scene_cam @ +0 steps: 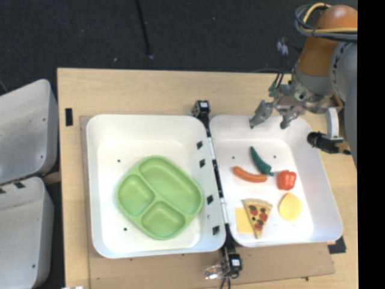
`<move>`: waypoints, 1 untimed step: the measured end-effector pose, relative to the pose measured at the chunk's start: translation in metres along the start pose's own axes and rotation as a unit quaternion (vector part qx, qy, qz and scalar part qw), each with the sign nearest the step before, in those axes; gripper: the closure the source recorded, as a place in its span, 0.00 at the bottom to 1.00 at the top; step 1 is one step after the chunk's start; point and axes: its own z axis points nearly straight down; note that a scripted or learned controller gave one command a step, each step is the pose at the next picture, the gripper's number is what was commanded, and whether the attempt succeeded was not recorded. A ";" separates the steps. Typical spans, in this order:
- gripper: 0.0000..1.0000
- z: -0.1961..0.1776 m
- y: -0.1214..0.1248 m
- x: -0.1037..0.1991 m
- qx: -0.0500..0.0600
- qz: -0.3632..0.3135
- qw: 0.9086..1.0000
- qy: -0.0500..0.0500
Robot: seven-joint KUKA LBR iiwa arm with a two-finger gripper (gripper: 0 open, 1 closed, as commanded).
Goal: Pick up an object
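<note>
Several small, smooth plastic toy foods lie loose on the floor of the right shallow white bin (313, 161). A slim, curved dark green pepper (260, 160) sits near the middle, its lower end just beside an orange-red sausage (249, 174) with rounded ends that lies below it. To the right of the sausage rests a glossy red bell pepper (287, 179), chunky and rounded. Below that is a pale yellow lemon-shaped piece (290, 207). Left of the lemon, a triangular pizza slice (258, 215) with red and dark toppings lies against a flat yellow square of cheese (243, 221), the two touching.

The left shallow white bin (102, 137) holds a lime-green plastic plate (159, 196) with rounded corners, moulded into three compartments, set at a tilt to the bin walls. Both bins have smooth matte surfaces and curved rims, and they meet along a central seam on a pale wooden bench (144, 89).

The grey arm with an orange band (325, 41) reaches in from the right. Its two-finger gripper (274, 115) hangs over the far rim of the right bin, well apart from the toys, fingers spread wide and pointing down with nothing between them.
</note>
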 end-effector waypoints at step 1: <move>0.00 -0.010 0.003 0.000 -0.007 -0.002 1.000 -0.001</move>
